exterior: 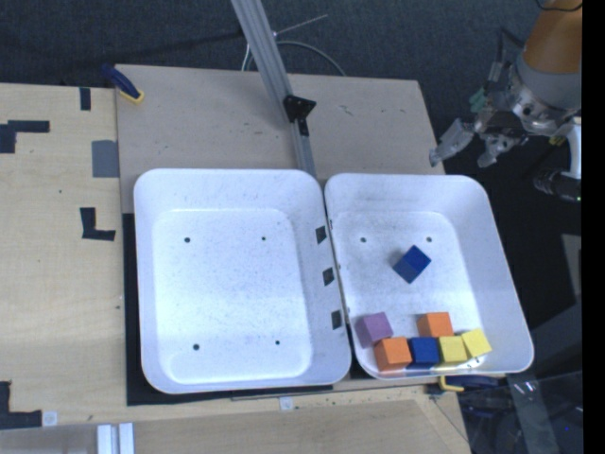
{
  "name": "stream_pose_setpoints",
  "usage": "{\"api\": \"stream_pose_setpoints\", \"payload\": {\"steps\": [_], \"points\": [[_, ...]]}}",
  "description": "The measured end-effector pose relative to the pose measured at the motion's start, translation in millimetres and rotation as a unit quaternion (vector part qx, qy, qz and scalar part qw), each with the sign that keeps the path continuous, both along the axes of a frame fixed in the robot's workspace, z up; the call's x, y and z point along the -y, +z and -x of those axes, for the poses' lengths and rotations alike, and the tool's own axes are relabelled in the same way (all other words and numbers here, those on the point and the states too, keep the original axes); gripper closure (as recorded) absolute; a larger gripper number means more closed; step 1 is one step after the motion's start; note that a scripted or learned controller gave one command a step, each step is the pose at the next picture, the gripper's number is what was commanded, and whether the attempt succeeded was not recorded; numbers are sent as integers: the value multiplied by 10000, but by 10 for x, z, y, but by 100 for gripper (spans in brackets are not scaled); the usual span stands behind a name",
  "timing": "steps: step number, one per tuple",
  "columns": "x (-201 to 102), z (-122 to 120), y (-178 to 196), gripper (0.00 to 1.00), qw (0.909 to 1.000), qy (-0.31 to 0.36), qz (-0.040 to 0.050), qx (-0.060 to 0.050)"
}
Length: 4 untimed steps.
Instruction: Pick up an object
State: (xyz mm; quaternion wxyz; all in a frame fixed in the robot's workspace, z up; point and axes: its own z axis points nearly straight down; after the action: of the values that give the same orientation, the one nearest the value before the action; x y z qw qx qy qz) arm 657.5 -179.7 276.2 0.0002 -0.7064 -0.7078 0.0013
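Bins sat side by side on your bench, both down and to the left of the gripper (470, 146). The left bin (151, 253) lay farthest from it, its floor offering wide open room out to all four rims. A grey metal rail (267, 55) slanted across the bench above the seam between the bins, well left of the gripper. The right bin (496, 253) lay just below the gripper, its upper right rim nearest the fingers. A dark blue cube (412, 263) stood alone near that bin's middle, tilted on its corner, with free floor on every side. Along the near wall, farthest below the gripper, you had a crowded cluster: a purple cube (373, 326), an orange cube (392, 352), a blue cube (424, 350), a second orange cube (435, 324), and two yellow cubes (463, 346), most touching neighbours. The gripper hung over the bench outside the bin, fingers spread apart with nothing between them. No writing could be read anywhere.
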Motion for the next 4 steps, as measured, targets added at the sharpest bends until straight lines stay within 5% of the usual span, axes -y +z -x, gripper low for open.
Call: {"api": "stream_pose_setpoints", "payload": {"steps": [1,2,3,4], "points": [[-160,634,-1246,0,10000,-5,-20,-47],[-252,933,-1877,0,10000,-6,-12,-21],[-257,915,-1752,100,10000,5,-16,-4],[-1587,1197,-817,100,10000,42,-27,20]]}}
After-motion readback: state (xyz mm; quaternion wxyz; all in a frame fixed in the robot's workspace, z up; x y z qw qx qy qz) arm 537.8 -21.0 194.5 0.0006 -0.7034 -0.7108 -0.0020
